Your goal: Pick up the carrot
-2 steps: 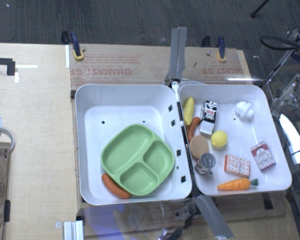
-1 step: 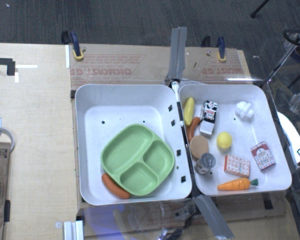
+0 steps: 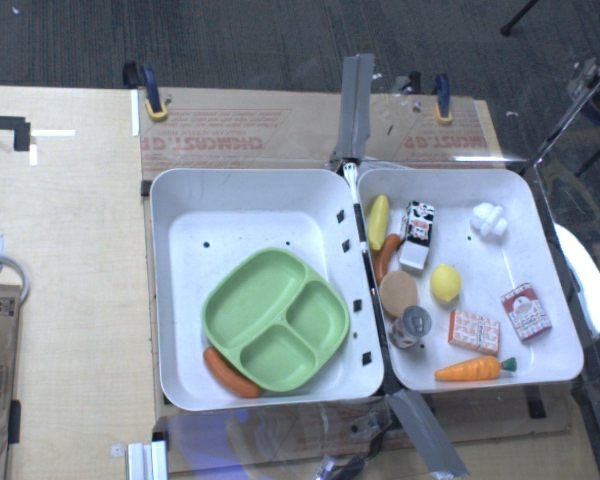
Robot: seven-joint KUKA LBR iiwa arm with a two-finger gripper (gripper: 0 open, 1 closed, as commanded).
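An orange carrot [image 3: 470,370] with a green top lies near the front edge of the right bin [image 3: 555,268], its tip pointing left. It lies apart from the other items, just below a small red-and-white packet [image 3: 474,331].
The right bin also holds a yellow banana [image 3: 378,221], a milk carton [image 3: 416,236], a lemon [image 3: 444,283], a tin can [image 3: 412,325], a brown round piece [image 3: 399,292], a white object [image 3: 488,220], another red packet [image 3: 525,311]. The left bin [image 3: 175,268] holds a green divided plate [image 3: 276,318] and an orange sausage [image 3: 230,373].
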